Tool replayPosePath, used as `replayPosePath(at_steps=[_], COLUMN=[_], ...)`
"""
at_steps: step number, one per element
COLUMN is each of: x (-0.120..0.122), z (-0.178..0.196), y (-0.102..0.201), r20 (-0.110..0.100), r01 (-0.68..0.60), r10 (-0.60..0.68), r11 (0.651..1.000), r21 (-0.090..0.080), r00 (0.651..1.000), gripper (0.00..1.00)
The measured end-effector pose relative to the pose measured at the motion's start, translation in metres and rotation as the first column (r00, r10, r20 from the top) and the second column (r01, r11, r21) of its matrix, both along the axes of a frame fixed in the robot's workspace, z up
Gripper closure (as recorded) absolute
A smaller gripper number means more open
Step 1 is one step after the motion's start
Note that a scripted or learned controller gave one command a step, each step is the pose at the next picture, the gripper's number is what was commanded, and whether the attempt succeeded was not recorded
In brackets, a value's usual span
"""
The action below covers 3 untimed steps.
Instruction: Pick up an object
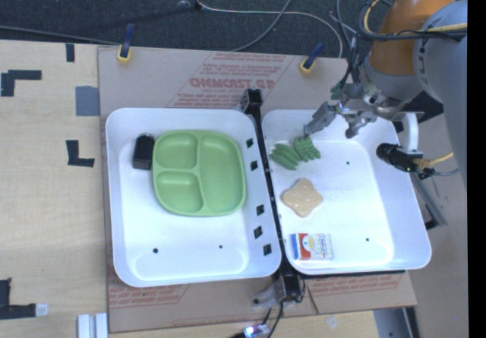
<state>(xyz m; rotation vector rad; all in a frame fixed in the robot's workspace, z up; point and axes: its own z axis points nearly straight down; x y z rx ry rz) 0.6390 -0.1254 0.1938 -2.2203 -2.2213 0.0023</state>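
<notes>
We see the grey two-finger gripper (334,121) hanging spread open and holding nothing over the far part of the right white bin (395,245), one finger just beside the small green ridged toy vegetable (295,153). We judge that the likely target; lowering squarely over its narrow width should help. The black centre divider (262,177) crowds its left; the tan biscuit-shaped piece (302,197) lies near below.

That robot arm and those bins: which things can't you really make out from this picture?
- Card, camera view: its print is too small to read.
- Black block: too dark and small to identify.
- End effector: blurred, open or shut unclear.
- Arm: cut off by the right edge.
</notes>
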Motion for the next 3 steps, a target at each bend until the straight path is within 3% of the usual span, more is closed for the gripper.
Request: replayPosePath(at_steps=[2, 3], x=[0.005, 0.009], z=[-0.092, -0.102], y=[0.002, 0.002], r20=[-0.002, 0.008], r01=[-0.002, -0.002], r10=[0.002, 0.002], r11=[1.000, 1.000], r21=[0.000, 0.000], r00=[1.000, 1.000], gripper=[0.00, 0.00])
